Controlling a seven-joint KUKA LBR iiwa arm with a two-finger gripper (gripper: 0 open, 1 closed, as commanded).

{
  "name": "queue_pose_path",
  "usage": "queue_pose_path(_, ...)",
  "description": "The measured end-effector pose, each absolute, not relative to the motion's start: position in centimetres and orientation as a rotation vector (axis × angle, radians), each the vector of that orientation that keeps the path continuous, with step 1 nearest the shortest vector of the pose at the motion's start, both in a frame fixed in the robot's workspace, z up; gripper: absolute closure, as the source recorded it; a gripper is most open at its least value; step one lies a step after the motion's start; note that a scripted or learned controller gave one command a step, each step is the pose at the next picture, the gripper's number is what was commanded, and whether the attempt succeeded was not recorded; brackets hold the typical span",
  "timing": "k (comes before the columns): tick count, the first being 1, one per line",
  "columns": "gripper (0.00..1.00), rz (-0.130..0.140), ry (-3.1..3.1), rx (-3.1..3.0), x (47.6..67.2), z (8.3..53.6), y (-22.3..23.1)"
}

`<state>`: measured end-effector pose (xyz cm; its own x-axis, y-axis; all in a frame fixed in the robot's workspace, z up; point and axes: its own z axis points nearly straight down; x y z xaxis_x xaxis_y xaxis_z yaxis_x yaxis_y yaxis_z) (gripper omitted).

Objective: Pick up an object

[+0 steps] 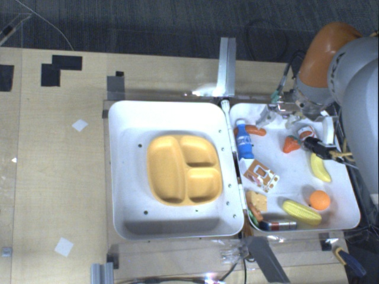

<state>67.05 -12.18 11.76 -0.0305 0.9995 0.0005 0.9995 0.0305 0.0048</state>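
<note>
My gripper [288, 113] hangs over the far end of the right bin [349, 215], below the grey arm with its orange band [320, 55]. Just beneath and in front of it lie a small orange carrot-like piece [256, 131], a red-orange piece [291, 145] and a small red-and-white item [305, 134]. Nothing can be seen held by it. Further toward the front lie a blue bottle [243, 141], a yellow banana [320, 167], an orange ball [320, 200], a yellow corn-like piece [302, 212] and an orange-and-white patterned box [261, 175].
The left bin [124, 176] holds a yellow divided tray [183, 168]. A cracker [257, 202] and a dark marker [278, 224] lie at the right bin's front left corner. A metal post [227, 67] stands behind the wall between the bins.
</note>
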Motion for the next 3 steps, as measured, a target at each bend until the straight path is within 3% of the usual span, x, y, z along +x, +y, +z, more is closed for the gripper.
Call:
queue_pose_path(1,0.00,0.009,2.351,2.070,67.2,9.0,-15.9)
queue_pose_path(2,0.00,0.009,2.455,1.931,63.4,19.5,-20.9)
queue_pose_path(3,0.00,0.002,1.912,2.490,62.7,12.0,-20.5)
